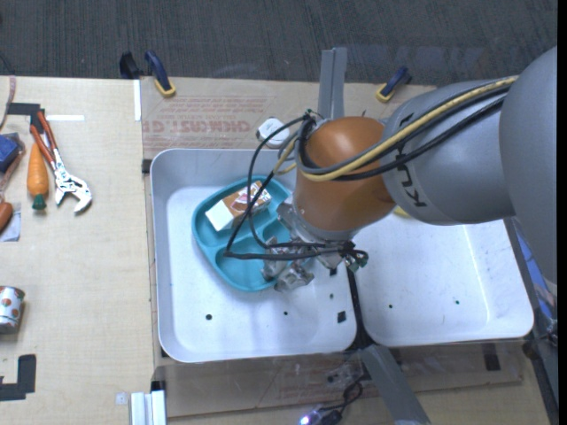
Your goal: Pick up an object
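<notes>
Camera view: two white bins; the left bin (177, 264) at frame centre holds one teal sectioned tray (232, 242) with a white block (217, 216) and a brown item (241, 203) in its compartments, the right bin (461, 299) sits lower right. Tool (292, 274) sits over the tray's right edge, touching or just above it; can't tell its grip state. On the tabletop (89, 308) at frame left: one wrench (64, 177), one carrot-like piece (36, 175).

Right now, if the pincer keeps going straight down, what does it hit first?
Most likely the blue tray in the left bin: the pincer hangs over the tray's near right edge. Depth is hard to judge from this slanted view, so it could slip just past the rim and meet the bin floor instead.
</notes>
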`<state>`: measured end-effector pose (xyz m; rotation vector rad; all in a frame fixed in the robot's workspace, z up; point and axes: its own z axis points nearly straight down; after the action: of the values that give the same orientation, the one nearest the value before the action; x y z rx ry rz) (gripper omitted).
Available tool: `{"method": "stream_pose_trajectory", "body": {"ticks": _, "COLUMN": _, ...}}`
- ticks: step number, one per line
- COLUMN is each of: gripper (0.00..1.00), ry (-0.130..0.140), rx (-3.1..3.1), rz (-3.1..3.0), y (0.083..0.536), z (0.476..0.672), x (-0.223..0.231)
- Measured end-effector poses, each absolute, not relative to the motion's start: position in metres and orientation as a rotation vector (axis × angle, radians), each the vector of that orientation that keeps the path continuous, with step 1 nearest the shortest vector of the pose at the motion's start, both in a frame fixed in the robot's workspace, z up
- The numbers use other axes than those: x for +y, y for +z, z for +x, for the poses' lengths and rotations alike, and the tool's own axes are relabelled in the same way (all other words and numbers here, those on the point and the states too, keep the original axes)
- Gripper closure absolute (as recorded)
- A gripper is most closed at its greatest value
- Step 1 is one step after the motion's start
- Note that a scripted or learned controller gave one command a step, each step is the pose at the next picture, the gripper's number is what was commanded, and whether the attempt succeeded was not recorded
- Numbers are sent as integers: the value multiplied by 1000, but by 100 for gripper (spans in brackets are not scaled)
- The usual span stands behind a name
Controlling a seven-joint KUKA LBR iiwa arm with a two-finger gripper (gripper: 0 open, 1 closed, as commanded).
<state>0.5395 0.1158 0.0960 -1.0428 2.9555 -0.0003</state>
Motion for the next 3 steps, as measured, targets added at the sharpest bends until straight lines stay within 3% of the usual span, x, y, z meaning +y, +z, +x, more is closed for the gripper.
{"method": "stream_pose_trajectory", "body": {"ticks": 1, "gripper": 100, "ry": -3, "rx": 2766, "rz": -1526, "y": 87, "z": 628, "x": 152}}
{"method": "stream_pose_trajectory", "body": {"ticks": 2, "gripper": 100, "ry": 0, "rx": 2504, "rz": -1894, "y": 96, "z": 575, "x": 110}}
{"method": "stream_pose_trajectory", "body": {"ticks": 3, "gripper": 100, "ry": 2, "rx": 2578, "rz": -1798, "y": 240, "z": 623, "x": 181}}
